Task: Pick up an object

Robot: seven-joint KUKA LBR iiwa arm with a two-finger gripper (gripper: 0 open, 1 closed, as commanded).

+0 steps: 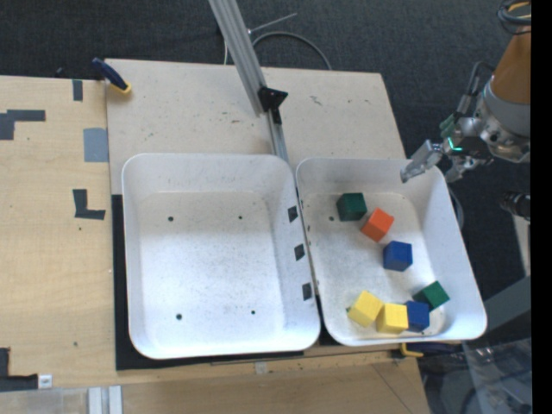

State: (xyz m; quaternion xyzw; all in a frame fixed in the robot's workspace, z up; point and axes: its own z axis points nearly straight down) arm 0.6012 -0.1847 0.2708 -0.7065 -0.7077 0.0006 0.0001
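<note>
We see the tool [429, 158] hanging over the far right corner of the right bin [457, 240], just above its rim, and we cannot tell what state it is in. The arm [509, 84] comes in from the surface's right edge, its orange band uppermost.

All the cubes lie in the right bin. A dark green cube [351, 206] sits toward the bin's far left, with an orange cube [378, 224] just beside it and touching or nearly so. A blue cube [398, 255] lies near the bin's middle. Along the near edge we find two yellow cubes [366, 308] [394, 317] side by side, a second blue cube [417, 315] pressed against the right one, and a second green cube [433, 295] just beyond it, toward the near right corner.

The left bin [138, 231] stands beside it, their rims meeting at the middle of the surface [172, 102].
</note>
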